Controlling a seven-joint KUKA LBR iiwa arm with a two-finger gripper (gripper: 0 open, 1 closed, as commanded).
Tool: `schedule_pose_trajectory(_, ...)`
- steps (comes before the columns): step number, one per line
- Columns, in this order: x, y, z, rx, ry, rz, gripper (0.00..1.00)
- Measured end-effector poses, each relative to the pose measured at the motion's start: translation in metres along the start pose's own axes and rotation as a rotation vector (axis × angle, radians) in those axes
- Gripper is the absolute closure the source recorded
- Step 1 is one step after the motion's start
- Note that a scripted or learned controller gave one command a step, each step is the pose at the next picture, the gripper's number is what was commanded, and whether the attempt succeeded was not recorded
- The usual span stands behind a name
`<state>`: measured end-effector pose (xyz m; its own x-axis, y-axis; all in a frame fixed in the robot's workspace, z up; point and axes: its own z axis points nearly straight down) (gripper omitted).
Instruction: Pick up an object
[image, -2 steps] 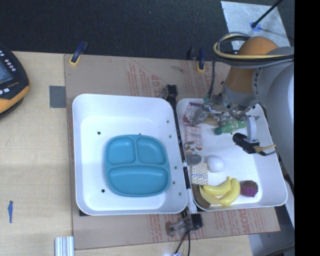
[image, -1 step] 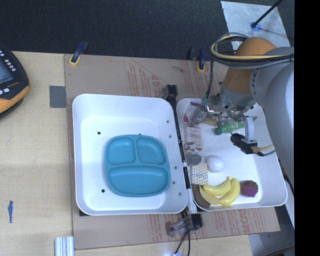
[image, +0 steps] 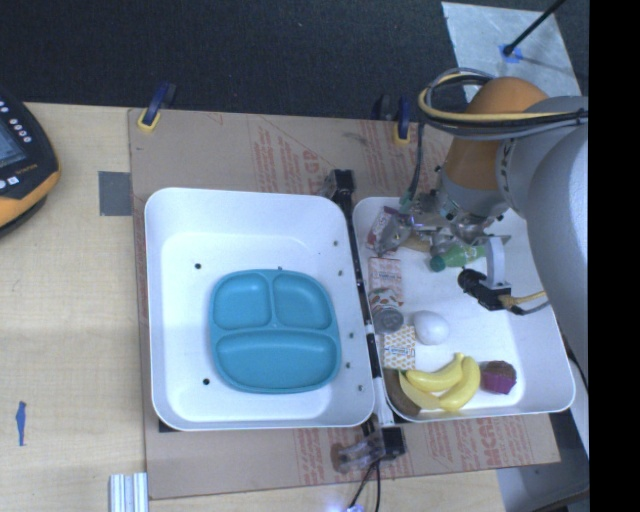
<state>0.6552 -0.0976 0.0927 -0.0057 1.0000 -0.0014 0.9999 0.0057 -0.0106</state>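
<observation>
My gripper (image: 437, 228) hangs low over the far end of the right bin (image: 545, 350), under the orange wrist band. A green object (image: 452, 257) lies just beneath and in front of it, partly hidden by the gripper's metal parts. Further forward in the same bin lie a white egg-shaped object (image: 431, 327), a yellow banana (image: 443, 383) and a purple object (image: 498, 377). A printed packet (image: 385, 279), a small round grey lid (image: 388, 320) and another packet (image: 399, 348) line the bin's left wall. I see nothing clearly held.
The left bin (image: 170, 300) holds a blue divided plate (image: 274, 331). A black connector on a cable (image: 486, 287) hangs beside the gripper. A yellow and black handset (image: 20, 160) lies at the bench's far left. Clamps hold the cardboard base.
</observation>
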Motion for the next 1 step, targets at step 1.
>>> schedule_pose_trajectory(1, -0.0695, 0.0008, -0.0985, -0.018, -0.005, 0.008, 0.0)
